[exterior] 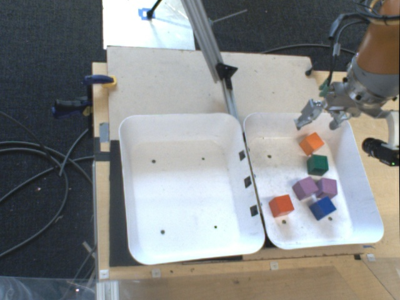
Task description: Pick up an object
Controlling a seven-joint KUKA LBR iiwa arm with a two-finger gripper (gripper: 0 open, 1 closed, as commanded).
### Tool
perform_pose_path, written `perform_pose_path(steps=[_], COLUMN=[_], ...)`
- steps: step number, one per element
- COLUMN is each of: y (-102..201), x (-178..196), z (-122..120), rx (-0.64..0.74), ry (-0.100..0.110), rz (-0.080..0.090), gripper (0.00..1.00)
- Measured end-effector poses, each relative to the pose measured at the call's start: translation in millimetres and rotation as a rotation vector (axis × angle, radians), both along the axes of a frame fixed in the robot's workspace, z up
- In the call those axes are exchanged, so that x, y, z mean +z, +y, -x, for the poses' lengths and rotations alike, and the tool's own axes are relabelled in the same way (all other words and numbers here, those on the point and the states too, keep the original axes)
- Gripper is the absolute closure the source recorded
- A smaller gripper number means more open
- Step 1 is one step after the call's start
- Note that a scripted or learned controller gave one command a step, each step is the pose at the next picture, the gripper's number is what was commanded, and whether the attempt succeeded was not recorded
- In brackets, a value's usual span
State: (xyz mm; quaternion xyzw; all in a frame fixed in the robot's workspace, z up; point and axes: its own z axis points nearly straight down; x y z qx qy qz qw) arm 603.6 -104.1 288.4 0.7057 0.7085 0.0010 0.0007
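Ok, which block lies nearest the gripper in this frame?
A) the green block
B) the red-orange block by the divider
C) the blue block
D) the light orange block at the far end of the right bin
D: the light orange block sits just below the open gripper, with the green block next and the other blocks farther toward the bin's near end.

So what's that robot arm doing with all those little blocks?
It's trying to pick one up. The end effector hangs open over the far end of the right bin, just above an orange block, holding nothing yet. Also in that bin are a green block, two purple blocks, a blue block and a second orange one.
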Motion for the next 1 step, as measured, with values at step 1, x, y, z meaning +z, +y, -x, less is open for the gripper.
perform_pose_path(steps=[1], y=[-69.9], x=[-128.5], z=[28.4], rx=[-0.007], ry=[0.009], rz=[0.002], gripper=[0.00])
